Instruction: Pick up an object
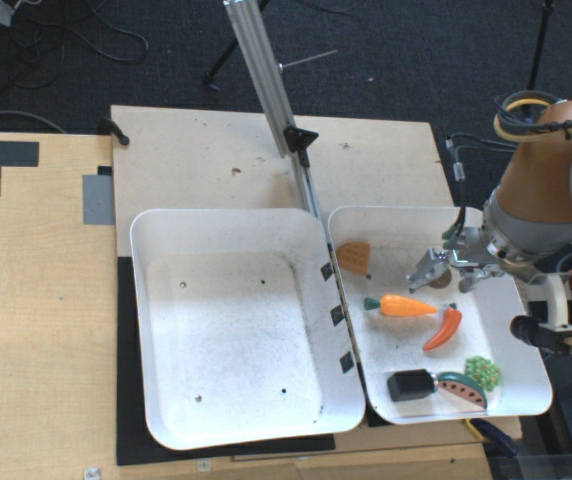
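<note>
The right bin [526,393] holds several toy foods. An orange carrot [406,307] lies in its middle, with a red chili pepper [444,329] just right of it. A brown bread-like piece [354,257] sits near the bin's left wall. Toward the front lie a black block [410,384], a watermelon slice [463,389] and a green bunch [482,371]. My gripper [444,274] hangs low over the bin's back middle, just above the carrot, fingers spread open. A small brown thing [442,280] shows between them; whether they touch it is unclear.
The left bin [166,230] stands beside the right one, with black clips [337,314] along the shared wall. A slanted aluminium bar [266,78] rises behind the bins. The grey arm [536,188] comes in from the right.
</note>
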`<state>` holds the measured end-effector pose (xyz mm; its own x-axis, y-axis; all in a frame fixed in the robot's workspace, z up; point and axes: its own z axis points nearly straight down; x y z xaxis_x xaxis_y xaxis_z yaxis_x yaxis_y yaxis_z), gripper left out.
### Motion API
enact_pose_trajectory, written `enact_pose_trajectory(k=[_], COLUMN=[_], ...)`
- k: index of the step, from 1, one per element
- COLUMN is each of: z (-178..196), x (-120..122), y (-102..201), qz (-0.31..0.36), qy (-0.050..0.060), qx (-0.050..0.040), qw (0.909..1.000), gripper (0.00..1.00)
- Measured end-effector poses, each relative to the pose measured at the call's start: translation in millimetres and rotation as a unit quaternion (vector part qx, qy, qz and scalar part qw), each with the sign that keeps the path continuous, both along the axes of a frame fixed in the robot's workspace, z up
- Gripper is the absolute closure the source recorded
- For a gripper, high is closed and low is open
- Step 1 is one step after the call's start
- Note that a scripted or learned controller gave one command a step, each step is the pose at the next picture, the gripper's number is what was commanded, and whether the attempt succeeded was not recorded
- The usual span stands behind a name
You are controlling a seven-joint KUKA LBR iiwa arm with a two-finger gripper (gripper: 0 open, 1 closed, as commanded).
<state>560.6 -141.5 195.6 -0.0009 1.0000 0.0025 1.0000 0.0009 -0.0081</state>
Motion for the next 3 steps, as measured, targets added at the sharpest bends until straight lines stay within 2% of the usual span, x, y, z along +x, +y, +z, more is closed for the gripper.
enact_pose_trajectory(k=[1,2,3], z=[2.6,-50.0,-102.7], x=[0.9,-8.7,-9.4], y=[-1.0,-6.5,-5.7], qz=[-0.001,-0.001,-0.001], qy=[-0.003,0.0,-0.002], qx=[-0.0007,-0.0002,-0.0008], qw=[1.0,1.0,1.0], gripper=[0.0,0.0,0.0])
